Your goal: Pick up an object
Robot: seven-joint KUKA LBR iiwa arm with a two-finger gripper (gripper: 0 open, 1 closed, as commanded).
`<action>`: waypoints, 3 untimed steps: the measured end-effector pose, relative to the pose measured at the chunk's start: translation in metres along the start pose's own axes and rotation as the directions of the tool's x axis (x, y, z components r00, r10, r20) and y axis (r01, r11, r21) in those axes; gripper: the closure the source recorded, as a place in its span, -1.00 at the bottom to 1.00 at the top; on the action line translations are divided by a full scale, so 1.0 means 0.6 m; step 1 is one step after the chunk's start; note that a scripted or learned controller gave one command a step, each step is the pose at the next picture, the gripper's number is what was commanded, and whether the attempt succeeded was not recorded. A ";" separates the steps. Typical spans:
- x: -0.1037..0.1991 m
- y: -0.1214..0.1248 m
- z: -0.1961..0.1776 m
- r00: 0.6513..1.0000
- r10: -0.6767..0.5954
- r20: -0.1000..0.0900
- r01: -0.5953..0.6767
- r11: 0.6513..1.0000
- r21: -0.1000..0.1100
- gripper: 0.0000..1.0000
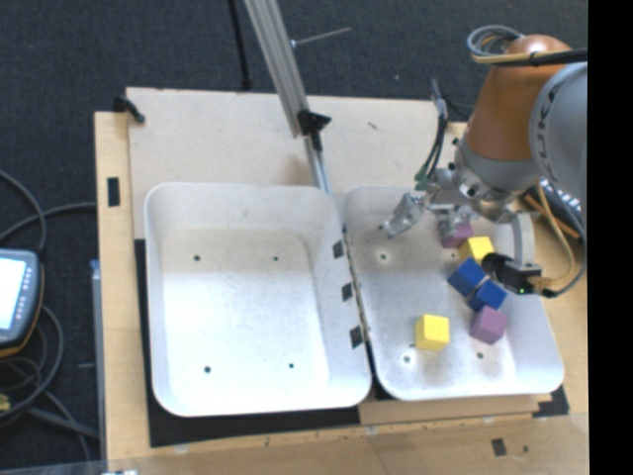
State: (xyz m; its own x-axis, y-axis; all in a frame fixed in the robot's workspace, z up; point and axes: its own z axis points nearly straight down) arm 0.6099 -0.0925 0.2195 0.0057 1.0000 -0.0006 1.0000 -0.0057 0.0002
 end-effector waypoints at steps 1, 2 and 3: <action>-0.110 -0.103 0.147 1.000 0.000 0.001 -0.001 1.000 0.012 -1.00; -0.113 -0.041 0.171 1.000 -0.006 0.001 0.006 1.000 0.003 -1.00; -0.133 0.090 0.208 1.000 -0.011 -0.001 0.011 1.000 0.000 -1.00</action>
State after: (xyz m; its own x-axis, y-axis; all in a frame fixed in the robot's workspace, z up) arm 0.6633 -0.1725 0.0949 -0.0054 1.0000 0.0007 1.0000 0.0054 0.0007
